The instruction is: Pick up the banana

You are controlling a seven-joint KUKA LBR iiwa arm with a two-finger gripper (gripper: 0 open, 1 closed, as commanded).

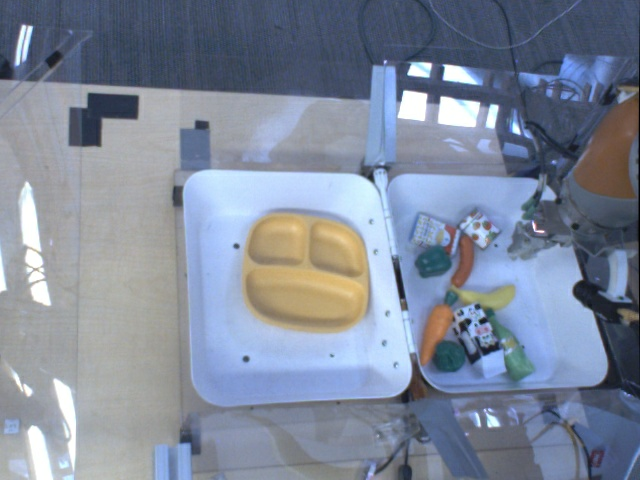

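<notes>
We see the small yellow plastic banana (487,296) lying mid-bin in the right shallow white bin (570,363), long axis roughly left-right, below-left of our metal pincer (527,238), whose opening we cannot tell; nothing visibly held.

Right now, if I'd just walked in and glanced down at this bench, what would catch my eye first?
Probably the yellow divided tray, sitting alone in the middle of the left bin. Next, the bright jumble of toy food in the right bin: a banana near the middle, a carrot beside it, and a small cow-patterned carton. At the right edge, the arm's orange band stands out, with the gripper above that bin.
</notes>
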